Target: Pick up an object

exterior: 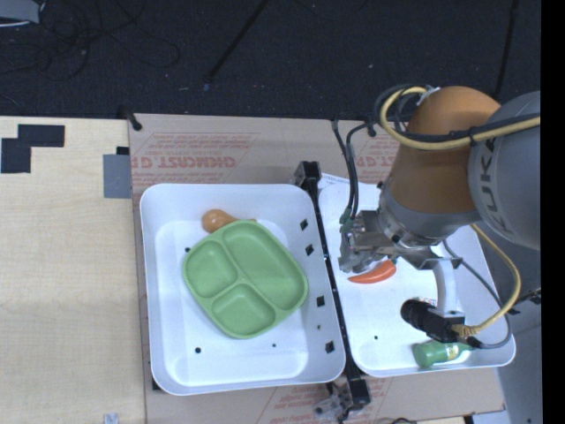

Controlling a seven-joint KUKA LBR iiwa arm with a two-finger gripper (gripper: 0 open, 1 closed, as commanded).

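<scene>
Brown cardboard lines the bench, with dark floor across the top of the frame. Two white bins sit on it side by side.

Left bin: a green divided plate lies at its centre. An orange ball touches the plate's upper left edge.

Right bin: a red piece lies in the upper left part. A green item lies at the lower right corner, well apart from the red piece.

Arm: it enters from the right of the frame and is bent down over the right bin. The gripper sits low, directly at the red piece's upper left end, touching or just above it. Whether it is open or closed cannot be told from this angle.

Progress: the approach looks complete, and the red piece is the likely target. No grasp is confirmed, since the piece appears to rest on the bin floor. Closing on it and lifting it clear are judged outstanding.
</scene>
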